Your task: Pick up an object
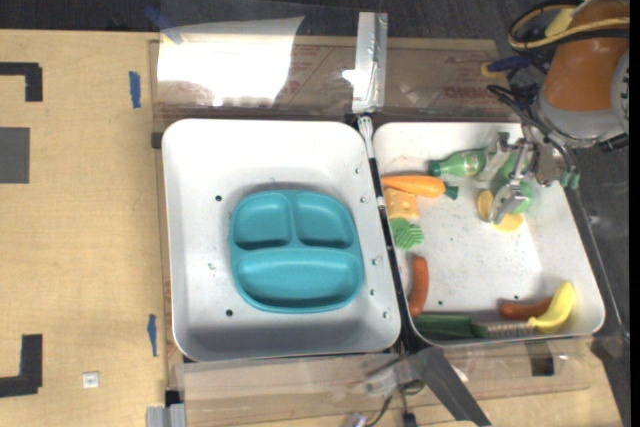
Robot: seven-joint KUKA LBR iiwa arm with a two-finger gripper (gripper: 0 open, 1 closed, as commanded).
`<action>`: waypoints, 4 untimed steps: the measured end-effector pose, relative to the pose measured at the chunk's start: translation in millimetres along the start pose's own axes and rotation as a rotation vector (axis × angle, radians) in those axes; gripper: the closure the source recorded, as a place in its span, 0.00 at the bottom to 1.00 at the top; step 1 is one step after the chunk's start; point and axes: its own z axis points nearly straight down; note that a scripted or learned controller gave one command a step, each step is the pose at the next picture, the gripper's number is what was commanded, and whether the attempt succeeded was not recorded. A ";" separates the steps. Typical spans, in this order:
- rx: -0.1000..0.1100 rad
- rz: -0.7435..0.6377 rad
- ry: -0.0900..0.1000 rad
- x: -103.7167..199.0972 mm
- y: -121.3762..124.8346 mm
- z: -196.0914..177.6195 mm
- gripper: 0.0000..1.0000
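Gripper [510,198]: finger state cannot tell, low over small yellow toy [507,218] in right bin [585,265]; likely light, rigid, slippery; grasp midsection

Overhead light, fairly bright, even. Strong glare on clear plastic sheet [235,65] behind left bin [190,155]; its white floor slightly blown out. Soft shadow under teal tray [295,250]. Carpet up top dark, low detail. Img soft overall; tool [512,187] area blurry, w/ small toys indistinct.
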 end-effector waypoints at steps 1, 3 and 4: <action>0.003 0.002 -0.046 -7.7 1.9 -14.9 1.00; -0.017 0.330 -0.066 30.4 133.9 -166.6 1.00; -0.021 0.390 -0.065 32.6 212.1 -211.1 1.00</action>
